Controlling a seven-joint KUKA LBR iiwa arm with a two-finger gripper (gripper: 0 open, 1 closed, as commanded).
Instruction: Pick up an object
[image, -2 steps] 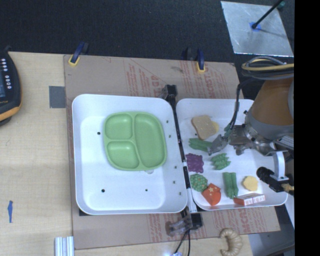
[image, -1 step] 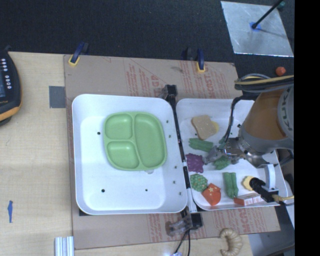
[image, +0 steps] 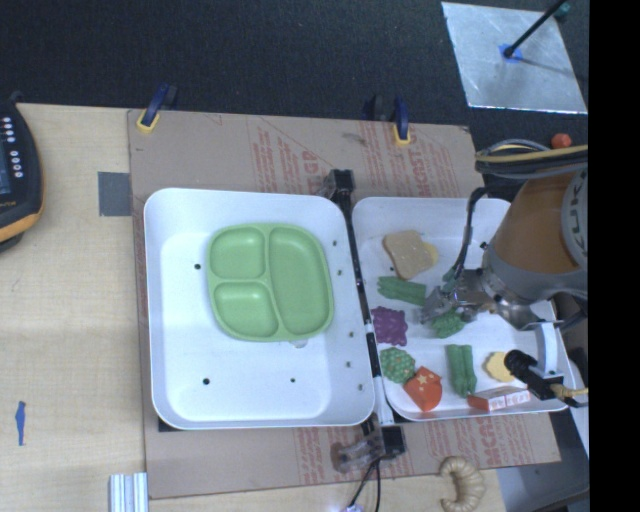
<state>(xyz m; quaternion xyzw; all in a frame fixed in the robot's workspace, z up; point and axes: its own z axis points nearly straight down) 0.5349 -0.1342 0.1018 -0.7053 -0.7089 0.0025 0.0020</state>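
gripper (image: 443, 308) is seen low over a dark green toy (image: 446, 324) just below the toast slice (image: 409, 253); grip state cannot be told. a centred, vertical descent is advised before closing.

In the right bin (image: 372, 215) lie a tan bread slice (image: 408, 252), green bean pod (image: 401, 290), purple grapes (image: 389, 324), broccoli (image: 396, 362), red pepper (image: 424, 389) and a green pickle (image: 460, 367).
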